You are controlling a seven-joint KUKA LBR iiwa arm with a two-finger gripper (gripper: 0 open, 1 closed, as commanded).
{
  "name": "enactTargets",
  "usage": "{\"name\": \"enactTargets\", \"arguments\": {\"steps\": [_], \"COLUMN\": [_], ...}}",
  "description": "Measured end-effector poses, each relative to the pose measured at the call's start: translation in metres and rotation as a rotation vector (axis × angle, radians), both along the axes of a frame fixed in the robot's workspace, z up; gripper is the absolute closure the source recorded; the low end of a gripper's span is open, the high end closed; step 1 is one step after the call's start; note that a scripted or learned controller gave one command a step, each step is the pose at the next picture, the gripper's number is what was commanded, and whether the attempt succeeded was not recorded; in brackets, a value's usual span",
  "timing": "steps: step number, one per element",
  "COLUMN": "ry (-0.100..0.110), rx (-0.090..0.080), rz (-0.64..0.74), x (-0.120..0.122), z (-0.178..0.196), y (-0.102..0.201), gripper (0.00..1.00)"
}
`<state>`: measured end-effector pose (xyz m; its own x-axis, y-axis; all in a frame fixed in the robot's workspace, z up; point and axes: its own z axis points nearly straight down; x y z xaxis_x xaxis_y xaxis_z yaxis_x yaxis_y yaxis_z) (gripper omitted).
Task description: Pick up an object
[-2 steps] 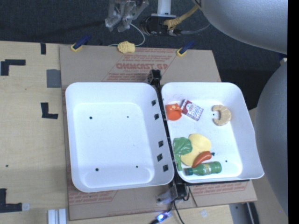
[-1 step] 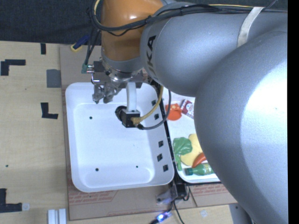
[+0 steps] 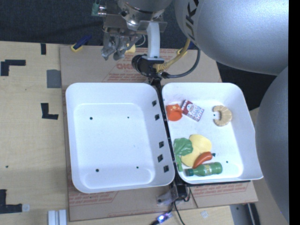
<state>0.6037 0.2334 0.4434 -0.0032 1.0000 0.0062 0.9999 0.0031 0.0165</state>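
My gripper [image 3: 116, 49] hangs high over the cardboard behind the left bin [image 3: 70, 125], well away from the objects. A small yellow bit shows beside it; I cannot tell what it is. The objects all lie in the right bin [image 3: 243, 125]. At its back are a red-orange round piece [image 3: 174, 112], a red and white packet [image 3: 192, 110] and a tan croissant [image 3: 222, 115]. Toward the front sit a green leafy item [image 3: 183, 147], a yellow item [image 3: 198, 145], a red chili [image 3: 202, 159] and a green bottle [image 3: 204, 169] on its side.
The two bins join along a clipped seam [image 3: 161, 125]. A black cable [image 3: 154, 69] loops from the wrist down to the bins' back edge. The big grey arm [image 3: 243, 27] covers the top right. A blue and yellow tool [image 3: 80, 42] lies at the bench's back.
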Motion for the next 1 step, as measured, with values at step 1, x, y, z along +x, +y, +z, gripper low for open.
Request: {"name": "enactTargets", "arguments": {"steps": [1], "ry": [0.014], "rx": [-0.003], "rz": [0.004], "x": [-0.0931], "z": [0.0965], "y": [0.0011], "gripper": [1.0]}}
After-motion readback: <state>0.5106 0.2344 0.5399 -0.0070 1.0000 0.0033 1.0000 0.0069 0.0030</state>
